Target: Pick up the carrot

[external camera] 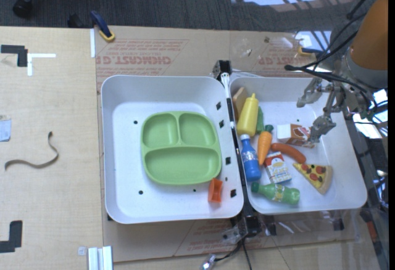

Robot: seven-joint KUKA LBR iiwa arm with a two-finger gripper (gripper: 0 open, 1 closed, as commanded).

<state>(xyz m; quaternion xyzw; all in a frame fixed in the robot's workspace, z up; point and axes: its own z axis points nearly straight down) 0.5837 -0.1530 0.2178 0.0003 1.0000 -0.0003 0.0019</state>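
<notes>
The carrot point(263, 147), orange with a small green top, lies in the right bin point(349, 167) near its left wall, between a blue bottle point(250, 159) and a red sausage point(287, 151). My gripper point(310, 117) hangs over the right bin's upper right part, to the right of the carrot and well apart from it. Its fingers look open, with nothing between them.
A yellow mustard bottle point(248, 113), a white and red box point(295, 133), a small carton point(279, 171), a pizza slice point(315, 175) and a green bottle point(281, 193) crowd the right bin. The left bin point(117, 139) holds a green divided plate point(181, 147) and an orange block point(215, 190).
</notes>
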